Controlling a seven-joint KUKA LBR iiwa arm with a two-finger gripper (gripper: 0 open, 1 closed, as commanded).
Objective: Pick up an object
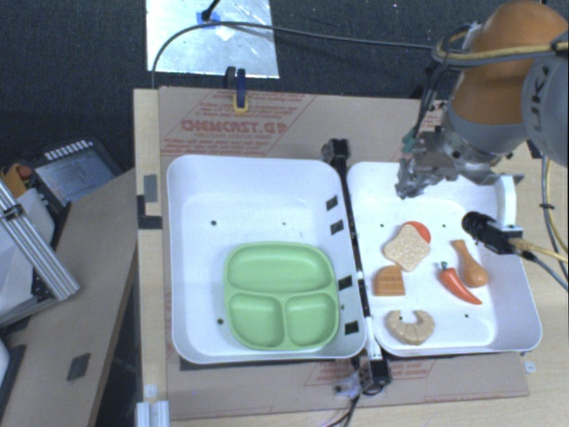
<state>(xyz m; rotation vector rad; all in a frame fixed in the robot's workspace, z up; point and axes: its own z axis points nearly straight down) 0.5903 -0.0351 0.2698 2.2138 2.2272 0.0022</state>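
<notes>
- Currently, bench (pixel 151 265): tan surface bearing two shallow white bins side by side on a printed cardboard sheet.
- Left bin (pixel 258 185): centre-left of the frame; holds a green three-compartment tray (pixel 280 294) lying flat toward its lower edge.
- Right bin (pixel 516 318): centre-right of the frame; holds five small food items, all in its lower half.
- Toast slice (pixel 407 249): tan, near the bin's middle, overlapping a red round piece (pixel 421 232) that shows at its upper right.
- Orange wedge (pixel 389 281): just below the toast slice.
- Croissant (pixel 410 326): curved, pale brown, near the bin's lower edge.
- Red chili pepper (pixel 459 285): slanted, right of the toast slice, beside a brown drumstick (pixel 470 263) that touches it.
- Arm (pixel 507 69): grey with an orange band, upper right of the frame.
- Gripper (pixel 412 185): over the upper part of the right bin, above the toast slice and apart from it; nothing seen between its fingers; whether it is open or closed cannot be told.
</notes>
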